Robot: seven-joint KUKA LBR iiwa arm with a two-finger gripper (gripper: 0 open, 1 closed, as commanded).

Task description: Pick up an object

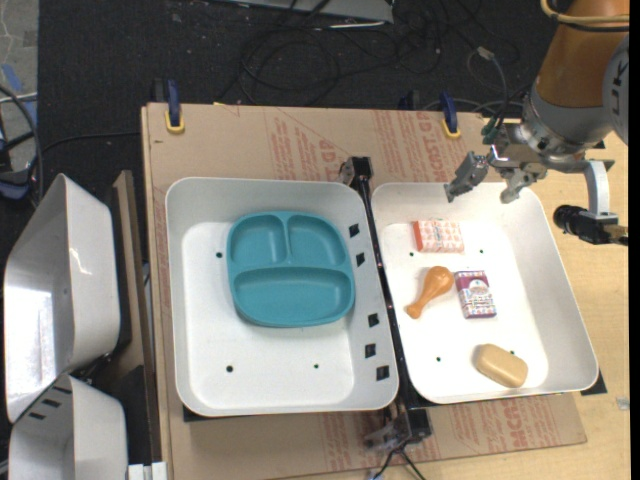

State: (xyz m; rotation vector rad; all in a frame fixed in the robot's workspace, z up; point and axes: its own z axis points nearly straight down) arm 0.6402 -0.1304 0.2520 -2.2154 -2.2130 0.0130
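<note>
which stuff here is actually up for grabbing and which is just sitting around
For the job:
- claw, fingers spread, over the right bin's far edge
- pink-and-white packet
- orange drumstick toy
- purple box
- tan bread-like lump

Just lying about:
- teal divided tray in the left bin
- cables behind the bench

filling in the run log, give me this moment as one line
hand: open, above right bin's far edge, holding nothing | right white bin: four small objects | left white bin: teal divided plate
</note>
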